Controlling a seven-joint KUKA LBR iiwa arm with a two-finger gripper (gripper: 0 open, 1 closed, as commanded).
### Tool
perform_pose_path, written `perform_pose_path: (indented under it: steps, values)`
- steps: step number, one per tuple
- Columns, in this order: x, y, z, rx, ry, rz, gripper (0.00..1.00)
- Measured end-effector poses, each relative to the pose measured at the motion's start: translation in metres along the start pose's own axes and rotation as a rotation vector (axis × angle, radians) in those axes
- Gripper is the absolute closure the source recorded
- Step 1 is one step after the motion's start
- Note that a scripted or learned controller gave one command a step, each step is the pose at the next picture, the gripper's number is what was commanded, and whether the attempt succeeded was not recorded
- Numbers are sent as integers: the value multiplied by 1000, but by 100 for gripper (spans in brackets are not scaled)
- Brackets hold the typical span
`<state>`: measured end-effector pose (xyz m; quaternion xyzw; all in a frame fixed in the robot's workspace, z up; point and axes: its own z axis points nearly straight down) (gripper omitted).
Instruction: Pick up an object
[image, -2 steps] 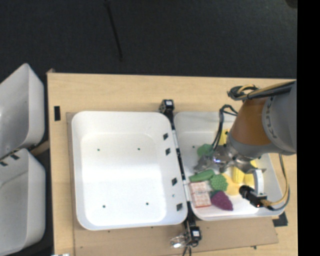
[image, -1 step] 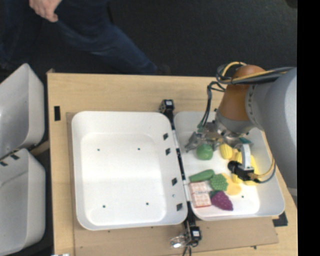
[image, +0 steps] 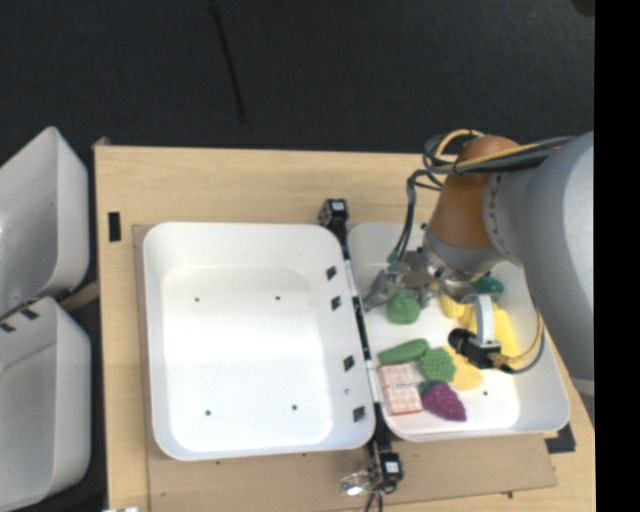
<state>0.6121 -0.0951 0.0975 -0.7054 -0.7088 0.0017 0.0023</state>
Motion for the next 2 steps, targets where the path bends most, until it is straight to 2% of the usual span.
perform_pose_path:
  steps: [1, 2]
  values:
    - [0, 0, -7, 3, 2, 1, 100]
    - [50, 61, -108, -15, -1, -5, 100]
